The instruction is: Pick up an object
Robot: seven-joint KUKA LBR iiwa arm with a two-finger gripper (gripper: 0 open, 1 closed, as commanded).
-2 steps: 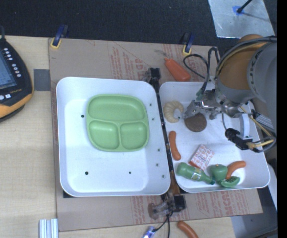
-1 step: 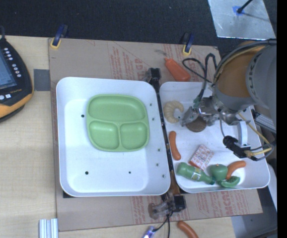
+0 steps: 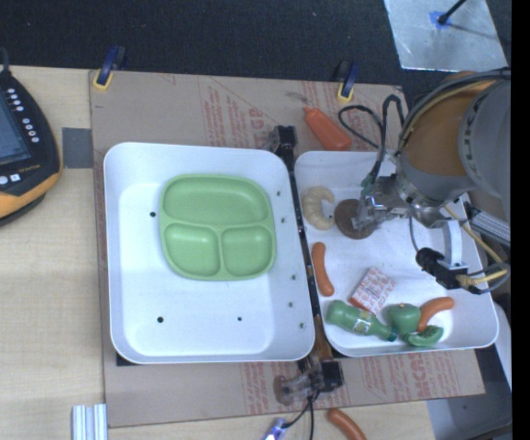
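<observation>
Disc (image 3: pixel 353 219), brown and round, lies in the right bin (image 3: pixel 485 335) touching the gripper's (image 3: pixel 373 208) tip on its left side, so it is probably the object being tried for. Cables and the wrist body hide the jaws. I cannot tell how far open they are or whether they have hold of anything.

The arm (image 3: pixel 448 140), grey with an orange band, hangs over the bin's far right corner, behind and to the right of the jaws. It seems poised for a downward reach.

Well left of the jaws, the left bin (image 3: pixel 137 319) holds a green plate (image 3: pixel 217 225) with three compartments, lying flat.

The other loose pieces share the right bin, likely as pick targets:
- A green bottle (image 3: pixel 356 319) and a green toy (image 3: pixel 414 326) lie near the front wall, well in front of the jaws.
- A red and white packet (image 3: pixel 372 290) lies between the bottle and the jaws.
- An orange sausage (image 3: pixel 322 269) lies in front of the jaws and to their left.
- A cream ring (image 3: pixel 318 206) sits just left of the disc.

Both bins rest on a brown board (image 3: pixel 201 99), clipped by clamps (image 3: pixel 109 66) to a pale wooden bench (image 3: pixel 27 319). A carrot (image 3: pixel 325 128) lies on the board behind the jaws. A control pendant (image 3: pixel 8 159) rests on the bench far to the left. Beyond the bench is dark floor (image 3: pixel 201 12) with a grey sheet (image 3: pixel 439 21) on it.
</observation>
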